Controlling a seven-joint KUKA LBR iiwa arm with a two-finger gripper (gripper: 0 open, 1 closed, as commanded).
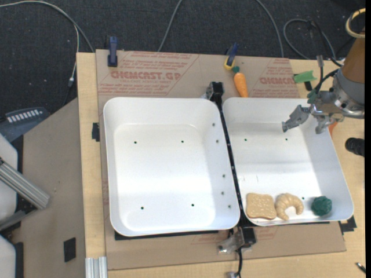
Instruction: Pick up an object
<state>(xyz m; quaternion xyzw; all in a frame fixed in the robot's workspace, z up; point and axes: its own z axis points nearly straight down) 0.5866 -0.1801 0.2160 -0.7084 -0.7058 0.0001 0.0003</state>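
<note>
Bench (145,74) fills mid frame, tan board with red print. Left white bin (168,167) centre-left. Right white bin (278,155) centre-right, touching the left one along the middle. Grey arm (351,80) with orange band at upper right edge. Gripper (307,120) over right bin's upper right part, fingers spread, pinching nothing. Along right bin's lower edge, in a row: tan toast-shaped piece (260,206), touching it a croissant-shaped piece (289,205), then green ball (322,205) in lower right corner, well apart from gripper. Orange carrot-like item (240,84) on bench above bins, top centre.
</note>
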